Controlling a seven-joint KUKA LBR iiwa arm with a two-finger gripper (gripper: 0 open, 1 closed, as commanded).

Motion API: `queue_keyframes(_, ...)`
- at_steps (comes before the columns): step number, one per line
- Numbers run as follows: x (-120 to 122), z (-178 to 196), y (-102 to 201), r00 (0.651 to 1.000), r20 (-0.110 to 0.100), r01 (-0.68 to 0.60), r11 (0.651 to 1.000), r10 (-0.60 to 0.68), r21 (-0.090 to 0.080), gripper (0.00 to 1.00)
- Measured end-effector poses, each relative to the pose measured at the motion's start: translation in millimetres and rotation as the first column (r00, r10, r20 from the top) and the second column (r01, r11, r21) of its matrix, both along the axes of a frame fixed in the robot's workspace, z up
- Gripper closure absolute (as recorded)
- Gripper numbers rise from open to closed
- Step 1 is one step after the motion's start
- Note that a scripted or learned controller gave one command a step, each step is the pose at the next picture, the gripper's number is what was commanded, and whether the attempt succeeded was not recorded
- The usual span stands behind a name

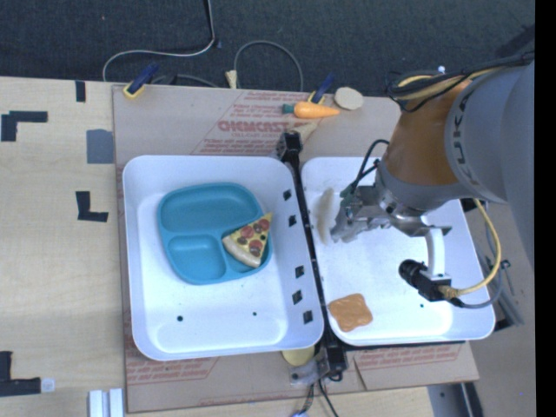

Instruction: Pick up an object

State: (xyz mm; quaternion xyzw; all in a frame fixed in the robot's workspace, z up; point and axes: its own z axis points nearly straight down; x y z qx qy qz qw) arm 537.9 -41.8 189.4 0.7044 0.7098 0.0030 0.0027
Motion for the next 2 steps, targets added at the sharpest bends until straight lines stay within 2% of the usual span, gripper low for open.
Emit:
queue_keyframes(1, 8.4, 45.3, -68.0, 1.0, -0.004, 0.011, 1.0, -0.011, -0.004, 1.0)
queue_keyframes(2, 7.7, 42.5, -64.6, 1.0, -0.009, 0.007, 1.0, -0.007, -0.001, 0.0)
